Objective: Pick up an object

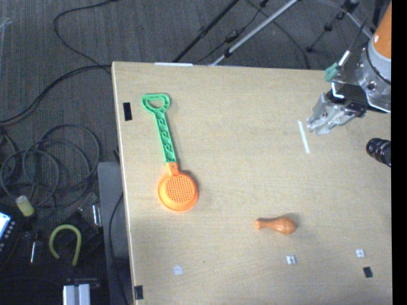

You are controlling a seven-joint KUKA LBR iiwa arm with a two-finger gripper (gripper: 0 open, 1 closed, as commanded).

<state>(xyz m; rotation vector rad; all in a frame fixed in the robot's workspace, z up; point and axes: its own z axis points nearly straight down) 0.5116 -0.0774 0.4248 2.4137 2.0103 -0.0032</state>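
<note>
Orange drumstick toy lies well below-left of your gripper — approach step; finger state unclear; next: descend onto target.

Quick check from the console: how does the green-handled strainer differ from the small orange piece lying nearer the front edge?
The strainer is much longer than the orange piece. The strainer pairs a green handle with an orange round mesh head; the orange piece is one colour, bulb-shaped with a narrow neck. The strainer runs roughly up and down the view, the orange piece across it. Both lie flat on the tan surface, apart from the hand.
</note>
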